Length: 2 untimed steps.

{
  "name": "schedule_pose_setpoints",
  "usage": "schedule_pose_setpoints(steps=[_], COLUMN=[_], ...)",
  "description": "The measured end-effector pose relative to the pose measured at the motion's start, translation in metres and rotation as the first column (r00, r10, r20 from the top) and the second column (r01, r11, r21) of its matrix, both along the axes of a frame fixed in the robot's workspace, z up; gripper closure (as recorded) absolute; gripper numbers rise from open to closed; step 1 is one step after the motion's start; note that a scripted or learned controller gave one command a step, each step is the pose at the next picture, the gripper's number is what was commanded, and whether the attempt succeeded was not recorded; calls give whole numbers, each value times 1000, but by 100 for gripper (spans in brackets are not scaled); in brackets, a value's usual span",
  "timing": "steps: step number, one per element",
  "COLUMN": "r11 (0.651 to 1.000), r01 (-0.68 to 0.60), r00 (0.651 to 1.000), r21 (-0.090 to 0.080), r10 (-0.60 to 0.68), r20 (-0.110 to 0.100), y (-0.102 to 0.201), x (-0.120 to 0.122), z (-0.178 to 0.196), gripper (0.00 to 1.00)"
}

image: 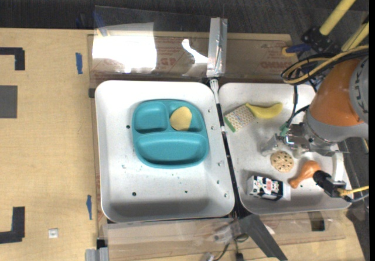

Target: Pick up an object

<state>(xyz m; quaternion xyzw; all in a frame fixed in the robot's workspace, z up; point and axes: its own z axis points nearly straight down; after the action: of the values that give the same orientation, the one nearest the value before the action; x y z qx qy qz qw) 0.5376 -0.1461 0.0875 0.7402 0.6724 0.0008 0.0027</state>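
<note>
At the right of the frame the gripper [280,140] hangs low in the right bin [246,195], just above the cookie [282,161], seemingly lined up to take it, though whether it is clenched or released I cannot tell.

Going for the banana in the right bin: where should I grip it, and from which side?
Probably take the banana at its middle, coming straight down, fingers closing across its narrow width. It lies flat, its long axis running left-right, with its left tip close to the sponge, so the middle leaves more room.
</note>
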Motion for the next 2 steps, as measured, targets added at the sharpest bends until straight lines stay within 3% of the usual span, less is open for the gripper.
schedule_pose_setpoints(steps=[1, 2], r11=[982, 983], r01=[-188, -185], r00=[982, 983], r21=[1, -2], r10=[188, 185], r20=[3, 8], y=[21, 20], x=[-56, -54], z=[1, 12], gripper=[0, 100])
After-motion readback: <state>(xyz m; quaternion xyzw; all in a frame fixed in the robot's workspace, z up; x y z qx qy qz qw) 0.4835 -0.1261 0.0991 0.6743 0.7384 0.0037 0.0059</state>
